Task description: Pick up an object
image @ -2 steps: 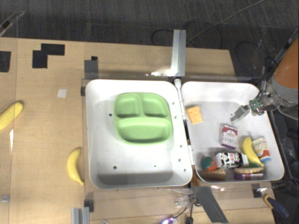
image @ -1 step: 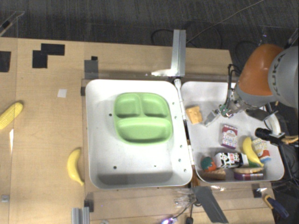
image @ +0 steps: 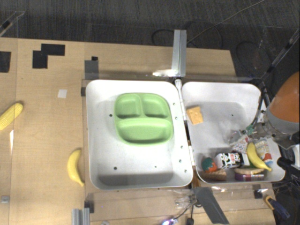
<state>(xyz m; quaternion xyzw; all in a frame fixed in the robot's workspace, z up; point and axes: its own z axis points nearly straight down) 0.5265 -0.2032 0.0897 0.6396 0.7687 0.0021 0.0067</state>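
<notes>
The right bin [image: 220, 97] holds several small things. An orange square cracker [image: 195, 115] lies near its left wall. Along the front lie a red and green toy fruit [image: 207, 163], a black-and-white patterned carton [image: 229, 160], a purple piece [image: 248, 171] and a yellow banana [image: 255, 156]. A crumpled clear wrapper [image: 236, 137] lies just behind the carton. My gripper [image: 254, 130] reaches in from the right and hangs low at the bin's right side, just behind the banana and beside the wrapper. The arm's orange band [image: 286, 102] rises above it.
A green divided plate [image: 142, 117] lies in the left bin [image: 101, 172]. On the bench to the left lie a second banana [image: 75, 167] and a yellow corn cob [image: 10, 116]. A metal post [image: 179, 53] stands behind the bins' shared wall.
</notes>
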